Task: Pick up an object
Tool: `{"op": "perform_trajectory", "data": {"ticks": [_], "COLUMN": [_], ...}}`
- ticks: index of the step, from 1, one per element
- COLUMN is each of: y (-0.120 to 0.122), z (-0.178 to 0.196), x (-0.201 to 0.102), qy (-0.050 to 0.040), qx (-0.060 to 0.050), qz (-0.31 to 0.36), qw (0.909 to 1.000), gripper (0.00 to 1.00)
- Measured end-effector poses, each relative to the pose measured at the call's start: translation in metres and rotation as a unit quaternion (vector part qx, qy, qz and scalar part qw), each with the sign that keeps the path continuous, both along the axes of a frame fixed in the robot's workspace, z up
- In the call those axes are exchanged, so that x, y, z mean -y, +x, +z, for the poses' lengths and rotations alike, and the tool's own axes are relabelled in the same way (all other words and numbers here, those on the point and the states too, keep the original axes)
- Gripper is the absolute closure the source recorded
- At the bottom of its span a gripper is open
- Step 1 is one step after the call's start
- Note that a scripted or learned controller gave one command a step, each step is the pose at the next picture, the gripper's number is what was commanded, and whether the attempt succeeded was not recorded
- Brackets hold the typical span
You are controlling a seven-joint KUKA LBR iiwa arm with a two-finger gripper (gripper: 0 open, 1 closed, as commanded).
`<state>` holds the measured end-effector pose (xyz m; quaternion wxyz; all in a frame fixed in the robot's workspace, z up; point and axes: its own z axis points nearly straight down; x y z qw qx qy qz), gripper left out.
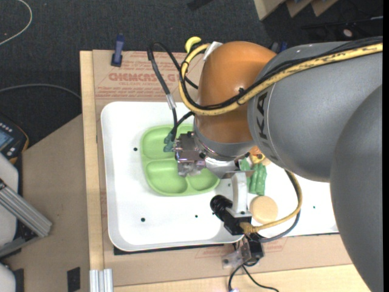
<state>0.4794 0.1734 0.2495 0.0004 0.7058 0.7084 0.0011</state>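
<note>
Arm nearest, covering bin centre. Gripper low over green tray, tray at 9 o'clock of wrist. Tan disc at 5 o'clock. Gripper state: cannot tell. Advice: centre on tray rim, descend straight, close firmly, lift slowly.

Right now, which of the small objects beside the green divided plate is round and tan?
The tan disc, lying nearest the bin's front rim. The green ridged piece above it is elongated, not round.
</note>
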Motion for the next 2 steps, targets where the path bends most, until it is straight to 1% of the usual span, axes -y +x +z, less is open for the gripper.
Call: {"op": "perform_trajectory", "data": {"ticks": [1,2], "y": [0.0,0.0], "z": [0.01,0.031], "x": [0.0,0.076], "qy": [0.0,-0.001], "qx": [0.001,0.001], "qz": [0.0,-0.006], "qw": [1.0,1.0], "gripper": [1.0,1.0]}}
